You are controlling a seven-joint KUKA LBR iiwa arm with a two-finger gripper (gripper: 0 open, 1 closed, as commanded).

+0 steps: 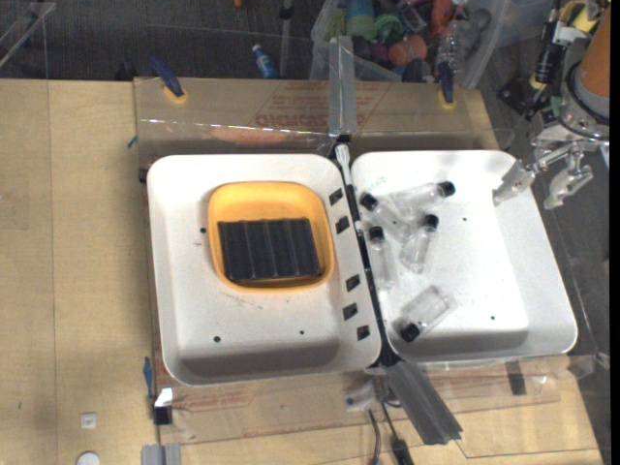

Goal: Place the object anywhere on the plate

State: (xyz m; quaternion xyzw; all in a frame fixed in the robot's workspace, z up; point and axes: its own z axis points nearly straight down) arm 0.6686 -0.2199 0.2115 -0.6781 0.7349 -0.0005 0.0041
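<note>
Two bins sat side by side at the middle of the frame, the left bin (179, 260) and the right bin (523, 269) touching along a divider (354, 250) that ran from upper middle to lower middle. A plate (271, 199) lay in the left bin, toward its upper centre, and a ridged block (269, 250) rested on the plate. Several vials (412, 221) lay scattered in the left half of the right bin, one vial (423, 311) apart from them, nearer the bottom edge. The gripper (547, 172) hung at the frame's right, over the right bin's upper right corner. A box of toys (407, 13) stood behind the bins, at upper centre.
</note>
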